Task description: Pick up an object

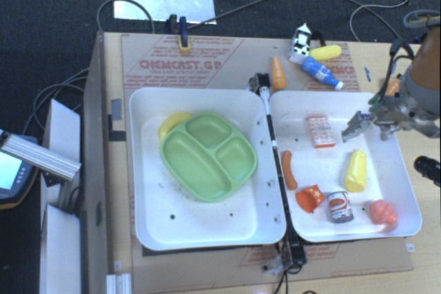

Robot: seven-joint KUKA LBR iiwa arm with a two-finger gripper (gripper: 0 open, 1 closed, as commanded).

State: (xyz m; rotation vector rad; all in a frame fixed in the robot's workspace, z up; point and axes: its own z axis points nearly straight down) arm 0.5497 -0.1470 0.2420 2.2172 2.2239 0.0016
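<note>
My gripper [370, 127] hangs over the far right part of the right bin [400, 169], fingers spread and open with nothing between them. Just left of it lies a pale red box [321, 131]. A yellow bottle [355, 171] lies below the gripper, nearer the front. Along the bin's front sit an orange-red sausage [289, 169], an orange cup [309, 198], a small can [338, 207] and a pink ball [383, 212].
The left bin [151, 217] holds a green divided plate [208, 155] lying over a yellow item [174, 123]. Behind the bins on the cardboard lie a carrot [278, 74], a cow toy [300, 40], a yellow banana [325, 51] and a blue bottle [322, 72].
</note>
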